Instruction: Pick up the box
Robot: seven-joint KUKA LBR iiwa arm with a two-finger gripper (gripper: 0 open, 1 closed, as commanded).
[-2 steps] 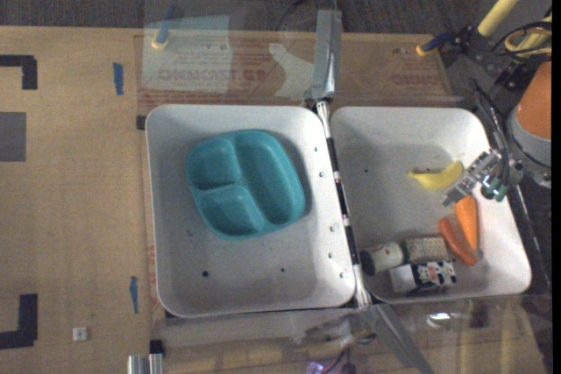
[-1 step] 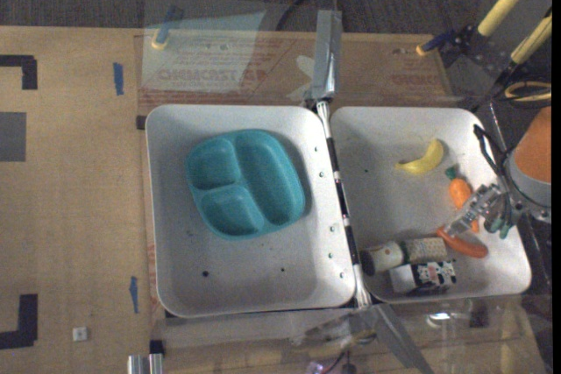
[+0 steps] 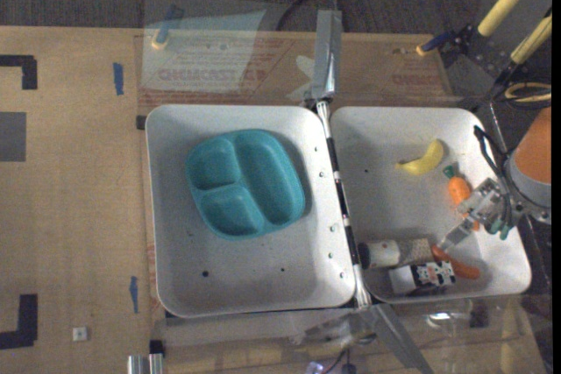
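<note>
Your gripper (image 3: 478, 213) is hovering by the right bin's (image 3: 377, 131) right rim; I cannot tell its state. The box (image 3: 423, 275) is lying against the front wall, crowded by a carrot (image 3: 458, 188).

Small box (image 3: 422, 275) at right bin's front

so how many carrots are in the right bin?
2. One carrot lies near the bin's right wall, just below the banana and beside the gripper. The other carrot lies at the front edge, by the box. More may be hidden under the arm.
</note>
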